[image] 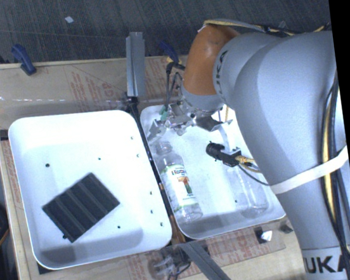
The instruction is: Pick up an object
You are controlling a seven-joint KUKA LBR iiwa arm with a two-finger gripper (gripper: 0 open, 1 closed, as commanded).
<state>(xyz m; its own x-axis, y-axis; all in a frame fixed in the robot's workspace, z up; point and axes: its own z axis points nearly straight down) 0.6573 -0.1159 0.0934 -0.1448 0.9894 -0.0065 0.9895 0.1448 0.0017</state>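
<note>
One clear bottle (178, 187) lies along the left wall of the right bin (228, 225). One ribbed black slab (80, 206) sits in the left bin (64, 125). The gripper (175, 118) hangs over the right bin's far left corner.

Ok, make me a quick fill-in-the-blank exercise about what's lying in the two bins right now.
1. The dark ribbed panel lies in the ____ bin as the camera sees it.
2. The clear plastic bottle lies on its ____ in the right bin.
3. The arm's band above the wrist is coloured ____.
4. The bottle lies along the right bin's ____ wall.

Missing words: left; side; orange; left
</note>
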